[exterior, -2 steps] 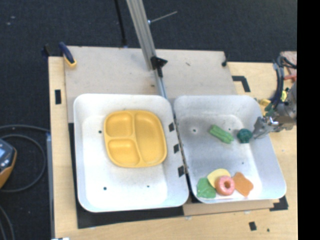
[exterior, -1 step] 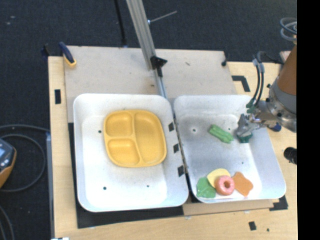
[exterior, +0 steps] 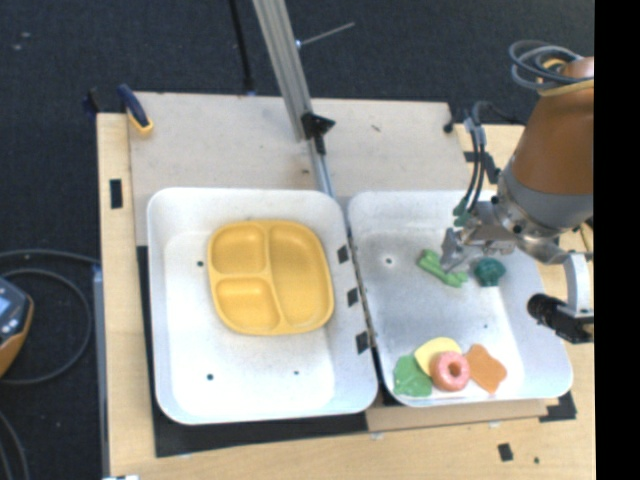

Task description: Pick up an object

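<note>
Camera view from above the bench: two white bins sit side by side, the left bin [exterior: 180,388] bearing a yellow divided plate [exterior: 270,275] with three compartments, the right bin [exterior: 400,298] bearing the small objects. The gripper [exterior: 462,255] is down in the far part of the right bin, right at a green elongated piece [exterior: 438,268], which lies flat at a slant on the bin floor, its right end under the gripper. Whether that piece is grasped cannot be made out at this size. Just to the right of the gripper lies a small dark teal object [exterior: 489,271]. Near the front edge of the right bin, well apart from the gripper, a cluster lies touching: a green leaf-like piece [exterior: 409,376], a yellow round piece [exterior: 436,352], a pink ring doughnut [exterior: 451,371] and an orange piece [exterior: 487,367].
</note>
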`<action>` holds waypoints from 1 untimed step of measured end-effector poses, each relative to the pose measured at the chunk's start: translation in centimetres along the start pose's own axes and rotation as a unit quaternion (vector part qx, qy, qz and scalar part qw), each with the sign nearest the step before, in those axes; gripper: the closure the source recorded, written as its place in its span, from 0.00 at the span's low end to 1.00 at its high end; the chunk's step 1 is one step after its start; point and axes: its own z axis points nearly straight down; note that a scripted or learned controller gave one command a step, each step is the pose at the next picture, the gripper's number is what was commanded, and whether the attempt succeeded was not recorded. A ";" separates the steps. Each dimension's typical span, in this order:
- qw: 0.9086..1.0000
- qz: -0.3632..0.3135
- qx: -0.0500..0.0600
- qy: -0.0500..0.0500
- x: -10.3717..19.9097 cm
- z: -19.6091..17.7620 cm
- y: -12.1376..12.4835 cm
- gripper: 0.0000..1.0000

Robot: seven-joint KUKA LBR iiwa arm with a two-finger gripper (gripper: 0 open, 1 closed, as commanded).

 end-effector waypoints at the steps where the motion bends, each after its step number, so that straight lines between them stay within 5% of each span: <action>1: 1.000 0.000 0.001 0.001 4.7 1.8 0.8 1.00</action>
